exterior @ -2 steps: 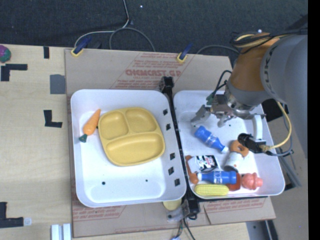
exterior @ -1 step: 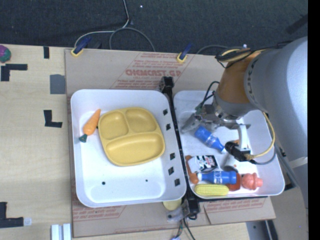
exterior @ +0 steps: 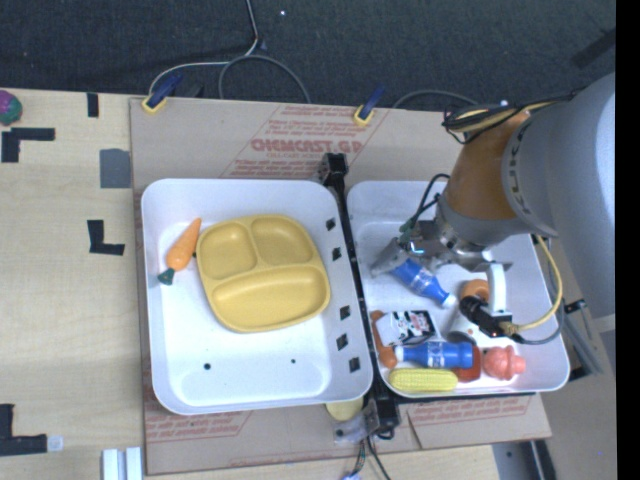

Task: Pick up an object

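The gripper (exterior: 405, 258) is low in the right bin (exterior: 365, 218), its tip touching a small blue bottle (exterior: 425, 282) (grip state unreadable), so nothing looks lifted yet.

Two bins (exterior: 160, 298) here, one yellow plate (exterior: 264, 271), one carrot (exterior: 181, 248), two blue bottles (exterior: 423, 281), one corn cob (exterior: 423, 379).
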Controlling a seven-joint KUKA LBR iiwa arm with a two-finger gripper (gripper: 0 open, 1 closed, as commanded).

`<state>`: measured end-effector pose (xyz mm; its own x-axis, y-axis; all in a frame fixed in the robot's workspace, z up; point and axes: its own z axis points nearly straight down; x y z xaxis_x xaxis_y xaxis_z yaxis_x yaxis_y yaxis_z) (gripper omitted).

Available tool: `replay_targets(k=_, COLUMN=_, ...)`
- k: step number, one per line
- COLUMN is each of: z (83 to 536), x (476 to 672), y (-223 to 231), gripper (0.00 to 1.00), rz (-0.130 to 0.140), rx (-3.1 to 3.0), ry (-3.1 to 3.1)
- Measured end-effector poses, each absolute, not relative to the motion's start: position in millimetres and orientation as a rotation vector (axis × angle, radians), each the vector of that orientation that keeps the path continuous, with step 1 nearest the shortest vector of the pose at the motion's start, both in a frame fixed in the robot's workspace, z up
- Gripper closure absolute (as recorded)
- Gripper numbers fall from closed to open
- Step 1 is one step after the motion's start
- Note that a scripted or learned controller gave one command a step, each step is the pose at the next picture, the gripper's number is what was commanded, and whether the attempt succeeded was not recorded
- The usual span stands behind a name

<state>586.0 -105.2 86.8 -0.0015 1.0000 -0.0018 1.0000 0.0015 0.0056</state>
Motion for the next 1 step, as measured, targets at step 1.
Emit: replay_targets(k=1, z=96.8, x=586.7, y=-105.5, gripper=1.00, rz=0.003, rx=2.214, ry=2.219)
